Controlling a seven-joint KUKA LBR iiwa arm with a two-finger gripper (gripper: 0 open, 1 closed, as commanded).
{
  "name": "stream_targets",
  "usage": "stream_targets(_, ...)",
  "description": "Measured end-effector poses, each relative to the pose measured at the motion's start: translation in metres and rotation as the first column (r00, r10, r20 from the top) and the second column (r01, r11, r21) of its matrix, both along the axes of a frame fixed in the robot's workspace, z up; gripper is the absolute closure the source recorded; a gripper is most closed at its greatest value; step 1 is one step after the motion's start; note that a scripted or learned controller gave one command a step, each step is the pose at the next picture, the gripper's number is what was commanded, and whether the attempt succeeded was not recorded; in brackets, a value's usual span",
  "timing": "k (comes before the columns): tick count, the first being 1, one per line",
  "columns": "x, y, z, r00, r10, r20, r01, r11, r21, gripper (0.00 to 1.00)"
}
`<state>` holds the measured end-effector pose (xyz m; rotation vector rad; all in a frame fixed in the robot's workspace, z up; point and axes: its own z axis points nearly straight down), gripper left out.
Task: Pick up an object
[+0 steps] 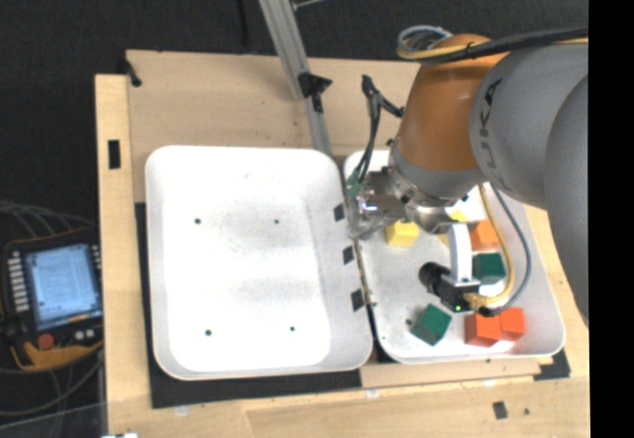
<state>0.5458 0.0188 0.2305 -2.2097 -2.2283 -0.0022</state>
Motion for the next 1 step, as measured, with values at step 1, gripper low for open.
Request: stream_targets(1,-0.015,0.05,-0.0064,1.0,-0.001,-0.001,0.001,1.0,-0.002,1.0)
